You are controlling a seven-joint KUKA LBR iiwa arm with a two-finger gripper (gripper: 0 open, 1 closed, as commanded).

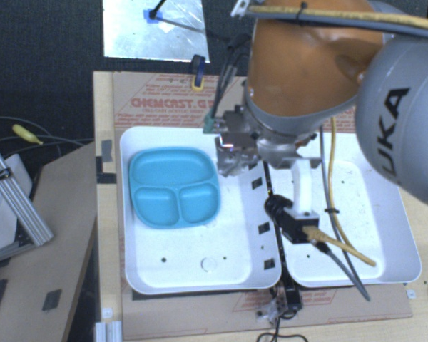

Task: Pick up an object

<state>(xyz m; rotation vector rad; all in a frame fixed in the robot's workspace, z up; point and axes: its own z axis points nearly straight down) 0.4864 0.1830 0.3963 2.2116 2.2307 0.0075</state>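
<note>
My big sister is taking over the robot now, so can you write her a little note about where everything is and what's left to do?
Gripper: low over the left bin's right side, at the blue tray's upper right corner; whether it grips anything can't be seen.
Blue divided tray: lying flat in the left bin, upper half.
Right bin: partly hidden by the arm.
Done: nothing visibly lifted.
Left: grasp an object, probably the tray, and lift it.

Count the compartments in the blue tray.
3. The blue tray, lying in the left bin, has one wide compartment across its far half and two smaller ones side by side along its near edge. No part of the tray is hidden by the arm.
</note>
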